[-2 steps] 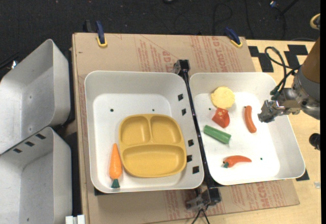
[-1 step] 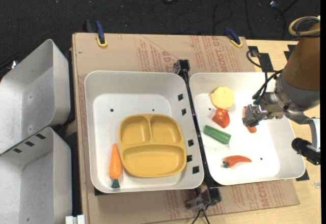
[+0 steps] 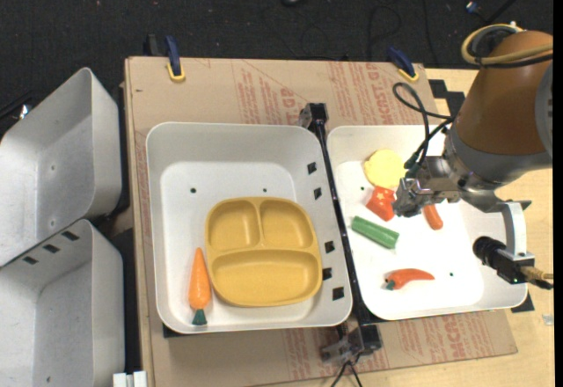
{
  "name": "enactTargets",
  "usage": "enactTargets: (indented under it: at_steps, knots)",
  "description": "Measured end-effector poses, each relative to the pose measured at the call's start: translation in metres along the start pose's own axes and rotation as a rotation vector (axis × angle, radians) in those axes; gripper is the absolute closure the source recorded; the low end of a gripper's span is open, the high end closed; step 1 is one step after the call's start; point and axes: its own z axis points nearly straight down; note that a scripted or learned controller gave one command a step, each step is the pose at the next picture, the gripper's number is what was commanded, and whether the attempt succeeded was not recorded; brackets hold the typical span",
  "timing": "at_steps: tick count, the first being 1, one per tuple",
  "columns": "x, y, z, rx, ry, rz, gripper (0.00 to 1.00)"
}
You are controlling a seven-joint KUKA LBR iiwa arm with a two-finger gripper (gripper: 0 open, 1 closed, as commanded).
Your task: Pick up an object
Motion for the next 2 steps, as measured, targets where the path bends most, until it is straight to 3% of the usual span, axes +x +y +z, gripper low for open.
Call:
enactTargets:
  at_steps: [2]
  knots:
    - [0.103,0.004,-0.004,0.000,-0.001,0.000,1.00]
